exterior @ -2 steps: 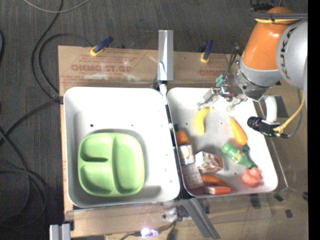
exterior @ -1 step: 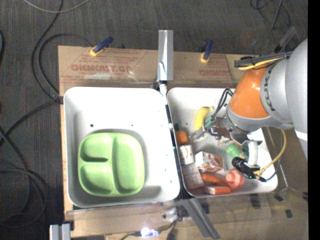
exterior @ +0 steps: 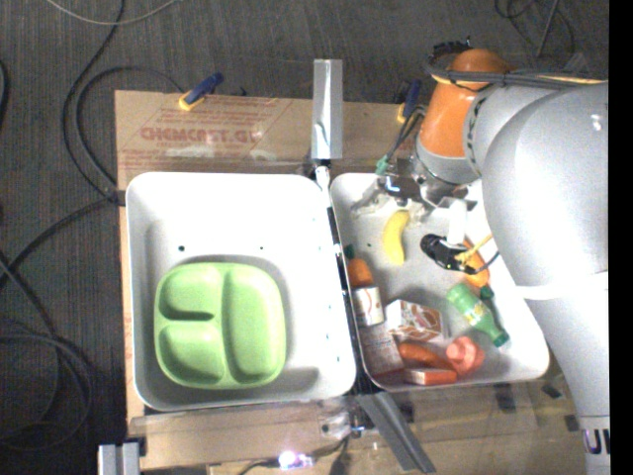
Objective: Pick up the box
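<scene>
The box point(exterior: 416, 320) is a small white carton with red-brown print, lying flat in the front half of the right bin point(exterior: 514, 364). My gripper point(exterior: 401, 188) hangs over the far left corner of that bin, below the orange wrist band. It is well behind the box and apart from it, with a yellow banana point(exterior: 395, 237) lying just in front of it. Nothing shows between the gripper and the bin floor.
Around the box lie an orange-capped bottle point(exterior: 365, 293), a green bottle point(exterior: 477, 313), a red sausage-like piece point(exterior: 423, 355), a pink-red toy point(exterior: 465, 352) and a flat orange-white pack point(exterior: 431, 375). The left bin point(exterior: 148, 206) holds a green divided plate point(exterior: 222, 323).
</scene>
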